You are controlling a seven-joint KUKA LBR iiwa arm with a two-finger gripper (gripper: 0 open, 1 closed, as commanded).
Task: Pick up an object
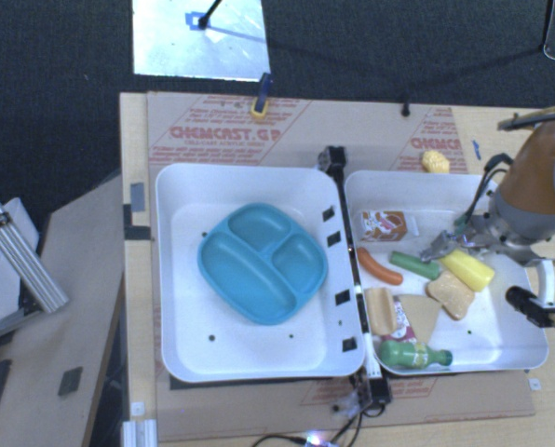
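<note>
Bright, even overhead light; the white bins [259, 180] nearly wash out. A metal sheet [198, 26] up top glares pale blue. Shadows stay faint, and everything looks slightly soft and grainy.

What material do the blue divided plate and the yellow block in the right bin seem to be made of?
The blue plate looks like moulded plastic with a smooth, matte finish: even colour, rounded compartment ridges. The yellow block also seems plastic, slightly glossy, with one uniform bright colour; probably toy food, though foam or rubber cannot be excluded.
</note>
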